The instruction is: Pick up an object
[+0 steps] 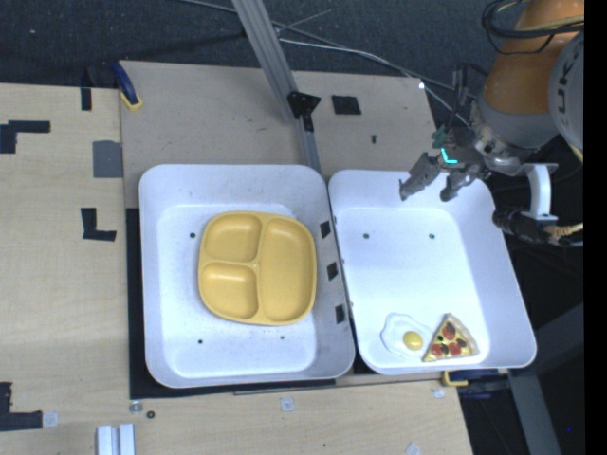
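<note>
Fingers of the grey two-finger gripper (432,187) stand spread wide apart with nothing between them, poised over the far rim of the right shallow white plastic bin (474,254). Down in that bin's near corner lie a flat toy fried egg with a yellow yolk (405,335) and, just beside it, a triangular toy pizza slice with red toppings (450,339), both well apart from the gripper. A yellow three-compartment plastic plate (257,267) sits centred in the left white bin (171,254).

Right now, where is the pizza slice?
The pizza slice lies in the right bin, at its near right corner, just right of the fried egg.
</note>
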`<action>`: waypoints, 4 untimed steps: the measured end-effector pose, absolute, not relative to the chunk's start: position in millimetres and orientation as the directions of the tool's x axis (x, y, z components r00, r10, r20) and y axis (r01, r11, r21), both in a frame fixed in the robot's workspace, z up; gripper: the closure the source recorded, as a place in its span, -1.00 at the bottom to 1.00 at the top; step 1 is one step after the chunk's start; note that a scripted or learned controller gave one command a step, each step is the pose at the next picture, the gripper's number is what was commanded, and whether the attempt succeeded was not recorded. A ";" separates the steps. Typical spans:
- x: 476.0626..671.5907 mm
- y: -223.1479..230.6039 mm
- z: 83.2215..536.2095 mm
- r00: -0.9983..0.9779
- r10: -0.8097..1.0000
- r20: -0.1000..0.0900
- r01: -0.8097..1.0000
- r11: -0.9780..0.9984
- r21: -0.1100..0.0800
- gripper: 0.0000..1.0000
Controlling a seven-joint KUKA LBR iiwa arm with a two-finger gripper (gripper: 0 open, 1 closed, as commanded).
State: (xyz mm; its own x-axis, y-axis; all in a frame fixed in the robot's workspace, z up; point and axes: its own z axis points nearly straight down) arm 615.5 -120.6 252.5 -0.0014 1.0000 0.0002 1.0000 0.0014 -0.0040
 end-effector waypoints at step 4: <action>615.7 -133.2 90.0 -0.001 1.000 -0.001 1.000 0.001 -0.007 -1.00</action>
State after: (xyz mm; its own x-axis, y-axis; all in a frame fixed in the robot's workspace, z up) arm 615.7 -133.2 90.0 -0.0011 1.0000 -0.0006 1.0000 0.0011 -0.0069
